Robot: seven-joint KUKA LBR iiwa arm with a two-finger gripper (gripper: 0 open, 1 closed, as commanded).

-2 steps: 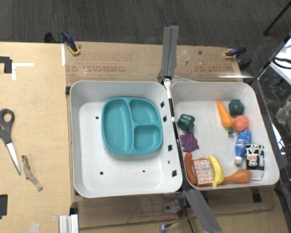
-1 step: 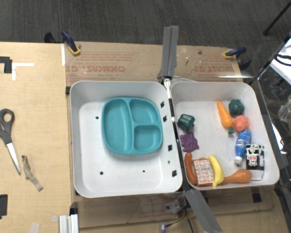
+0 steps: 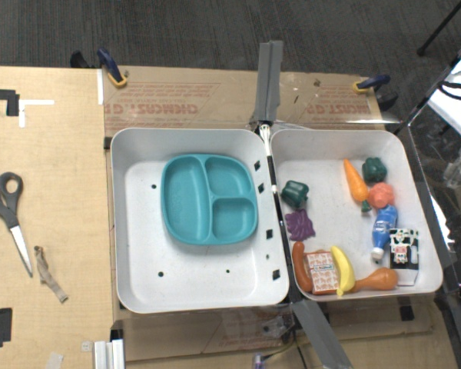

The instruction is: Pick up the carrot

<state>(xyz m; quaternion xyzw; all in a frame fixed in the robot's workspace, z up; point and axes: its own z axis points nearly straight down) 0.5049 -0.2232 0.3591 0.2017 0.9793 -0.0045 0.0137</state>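
The orange carrot (image 3: 355, 181) lies slanted in the upper right part of the right bin (image 3: 334, 144). Its lower end sits close to a pink round toy (image 3: 381, 195), and a dark green toy (image 3: 374, 167) lies just to its right.
The right bin also holds a dark green pepper (image 3: 295, 194), purple grapes (image 3: 300, 225), a sausage (image 3: 298, 265), a red box (image 3: 322, 272), a banana (image 3: 342, 269), a drumstick (image 3: 378, 279), a blue bottle (image 3: 382, 231) and a milk carton (image 3: 402, 248). A teal divided plate (image 3: 209, 198) sits in the left bin (image 3: 138, 283). Scissors (image 3: 9, 210) lie on the bench at left.
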